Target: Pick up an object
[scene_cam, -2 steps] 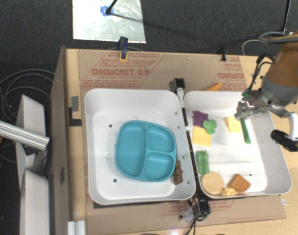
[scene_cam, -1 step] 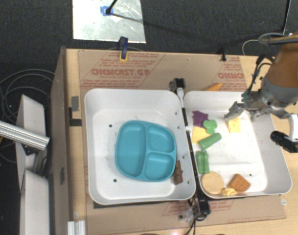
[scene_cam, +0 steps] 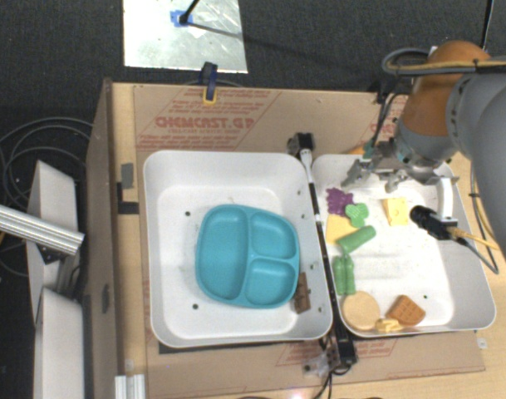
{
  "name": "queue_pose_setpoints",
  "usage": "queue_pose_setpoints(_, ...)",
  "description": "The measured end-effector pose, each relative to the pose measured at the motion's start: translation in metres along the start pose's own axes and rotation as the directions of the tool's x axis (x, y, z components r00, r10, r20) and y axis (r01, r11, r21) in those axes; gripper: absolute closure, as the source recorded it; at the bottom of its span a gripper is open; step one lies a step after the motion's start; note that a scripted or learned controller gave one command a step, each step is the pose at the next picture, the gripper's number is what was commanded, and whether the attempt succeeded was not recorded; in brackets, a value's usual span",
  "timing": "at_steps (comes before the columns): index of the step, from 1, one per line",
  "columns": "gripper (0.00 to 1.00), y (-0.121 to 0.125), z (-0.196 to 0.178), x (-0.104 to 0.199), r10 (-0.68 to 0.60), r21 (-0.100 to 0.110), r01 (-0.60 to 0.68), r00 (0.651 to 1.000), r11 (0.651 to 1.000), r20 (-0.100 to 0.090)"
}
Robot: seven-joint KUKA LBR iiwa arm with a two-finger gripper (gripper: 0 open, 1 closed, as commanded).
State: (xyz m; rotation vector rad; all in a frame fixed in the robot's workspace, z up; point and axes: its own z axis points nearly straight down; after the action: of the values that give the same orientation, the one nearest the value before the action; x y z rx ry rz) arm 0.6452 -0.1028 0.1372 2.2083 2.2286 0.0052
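The grey arm (scene_cam: 477,115) reaches in over the far right corner of the right bin (scene_cam: 469,293), its orange band uppermost and its wrist bent down toward the bin's far edge. The left bin (scene_cam: 174,223) carries a teal divided plate (scene_cam: 246,256) in its middle, tilted a little, with its two small compartments toward the near right corner.

The gripper (scene_cam: 370,181) hangs over the far left part of the right bin, released, its two prongs splayed with nothing between them.

All the loose pieces for picking lie in the right bin, most along its left edge. The round tan disc (scene_cam: 361,309) lies flat in the near left corner. The orange waffle piece (scene_cam: 407,310) sits by the near edge, and a small yellow scrap (scene_cam: 388,326) lies between the two.

The long green piece (scene_cam: 357,239) lies on a slant, its long axis running from the left edge toward the far right. The green cylinder (scene_cam: 344,275) lies just nearer, its long axis parallel to the left edge.

The yellow block (scene_cam: 396,211) rests near the middle, just beside the gripper. The purple grape cluster (scene_cam: 339,199) lies under the gripper's left prong, close to the left edge.

A brown stick (scene_cam: 302,292) lies against the left bin's right edge, lengthwise along it.
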Motion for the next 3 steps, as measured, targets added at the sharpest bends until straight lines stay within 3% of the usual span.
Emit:
queue_pose_setpoints(1,0.0,-0.005,0.027,0.02,0.003,0.003,-0.003,1.0,1.0,0.0)
queue_pose_setpoints(2,0.0,-0.087,0.036,0.013,0.01,0.011,-0.01,1.0,1.0,-0.002)
queue_pose_setpoints(3,0.0,0.004,0.021,-0.007,0.003,-0.006,-0.003,1.0,1.0,0.002)
